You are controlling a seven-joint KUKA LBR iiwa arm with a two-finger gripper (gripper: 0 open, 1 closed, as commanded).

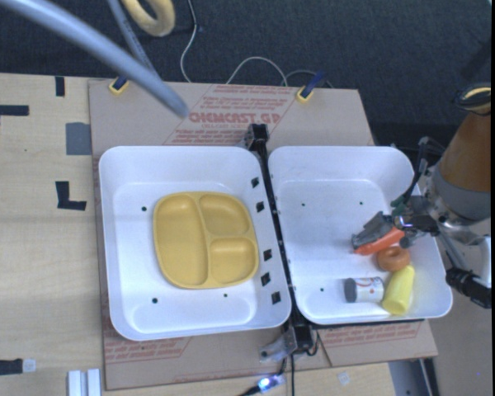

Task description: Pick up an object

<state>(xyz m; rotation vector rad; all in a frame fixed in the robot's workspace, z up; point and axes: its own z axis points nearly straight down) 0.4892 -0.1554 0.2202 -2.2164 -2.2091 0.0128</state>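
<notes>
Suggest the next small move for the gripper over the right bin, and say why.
Probably a short, straight lift. The gripper sits low in the right bin, right at the orange object, with a brown round piece and a yellow object crowded just below. Whether anything is held is unclear; rising slightly would show that without disturbing the neighbours.

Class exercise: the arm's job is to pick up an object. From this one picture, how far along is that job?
Done: the gripper has reached into the right bin, down by the orange carrot. In hand: it sits at the carrot, but a grip cannot be confirmed. Left: lifting something. The carrot, the brown ring, the yellow bottle and the small white tube all lie on the bin floor.
</notes>
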